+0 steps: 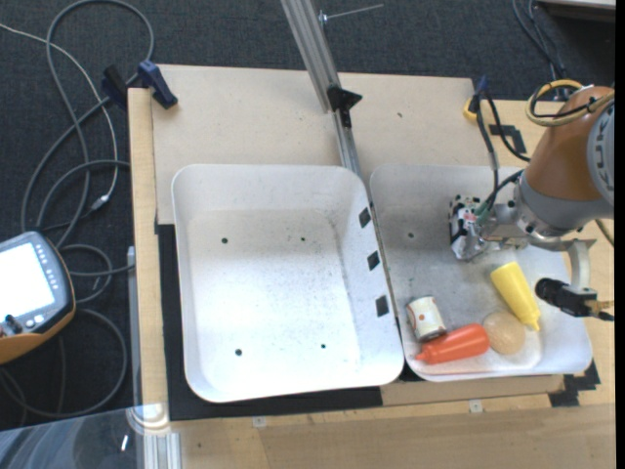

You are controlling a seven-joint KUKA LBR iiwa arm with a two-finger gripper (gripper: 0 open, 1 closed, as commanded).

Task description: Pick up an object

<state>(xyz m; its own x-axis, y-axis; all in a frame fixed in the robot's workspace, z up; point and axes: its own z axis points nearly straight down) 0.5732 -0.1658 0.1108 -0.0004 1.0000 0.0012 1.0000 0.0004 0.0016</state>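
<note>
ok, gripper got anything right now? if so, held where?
Cannot be told. The gripper sits low over the right bin, apart from the yellow bottle, the orange carrot and the small can, with nothing visible between its fingers.

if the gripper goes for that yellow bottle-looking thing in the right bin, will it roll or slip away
Probably some of both. The yellow bottle lies on its side on the right bin's floor, and its rounded body looks apt to roll if nudged. It tapers toward one end, so fingers closing there may slide off. The round beige object near its wider end might stop it.
</note>
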